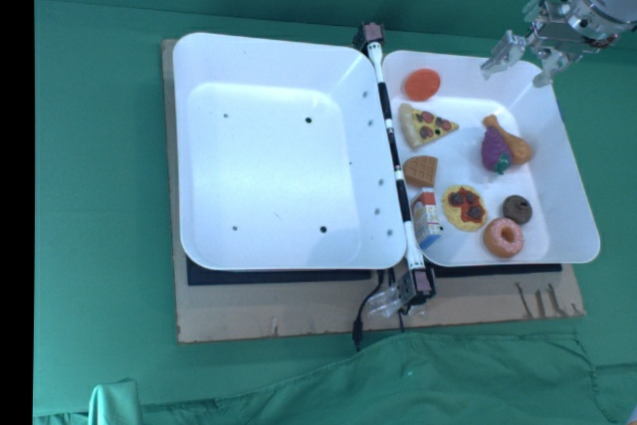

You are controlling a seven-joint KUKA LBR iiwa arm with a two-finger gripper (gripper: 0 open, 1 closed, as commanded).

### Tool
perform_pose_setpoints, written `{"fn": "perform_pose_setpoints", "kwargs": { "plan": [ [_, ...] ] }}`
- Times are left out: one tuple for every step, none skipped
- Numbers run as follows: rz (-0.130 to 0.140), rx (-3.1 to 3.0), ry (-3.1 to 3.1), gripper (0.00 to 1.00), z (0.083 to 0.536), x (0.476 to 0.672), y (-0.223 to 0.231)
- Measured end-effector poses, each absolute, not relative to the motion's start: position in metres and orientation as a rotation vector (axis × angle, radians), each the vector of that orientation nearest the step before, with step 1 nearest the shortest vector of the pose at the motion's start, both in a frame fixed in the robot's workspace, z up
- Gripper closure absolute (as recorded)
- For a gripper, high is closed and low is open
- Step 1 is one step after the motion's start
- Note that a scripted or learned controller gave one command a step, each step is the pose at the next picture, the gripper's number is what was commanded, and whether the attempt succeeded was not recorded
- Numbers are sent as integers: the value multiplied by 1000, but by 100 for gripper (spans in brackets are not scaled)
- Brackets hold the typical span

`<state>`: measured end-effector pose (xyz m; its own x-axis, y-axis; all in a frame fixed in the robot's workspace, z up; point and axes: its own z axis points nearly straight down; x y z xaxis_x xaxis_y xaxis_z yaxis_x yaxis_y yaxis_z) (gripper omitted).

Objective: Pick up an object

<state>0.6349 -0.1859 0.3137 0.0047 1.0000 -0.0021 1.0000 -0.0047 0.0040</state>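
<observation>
camera view puts the hand (525, 56) over the far right corner of the right bin (572, 176), its two fingers spread wide with nothing between them. every toy lies below and left of it in the picture. nearest are the drumstick (508, 138), long axis slanting from upper left to lower right, touching the purple piece (494, 152), and the red disc (422, 84) further left.

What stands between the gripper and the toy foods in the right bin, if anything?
Nothing visible does. The gripper hangs open above the right bin's far corner, and the nearest pieces, the drumstick and the orange disc, lie uncovered with bare bin floor around them.
</observation>
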Motion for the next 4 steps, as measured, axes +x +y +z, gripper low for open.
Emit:
{"fn": "perform_pose_setpoints", "kwargs": {
  "plan": [
    [2, 2224, 2213, 0, 314, 635, -186],
    [-2, 2224, 2216, 0, 259, 637, -179],
    [-4, 2224, 2216, 0, 199, 637, -181],
    [5, 2210, 2201, 0, 189, 642, -186]
  ]
}}
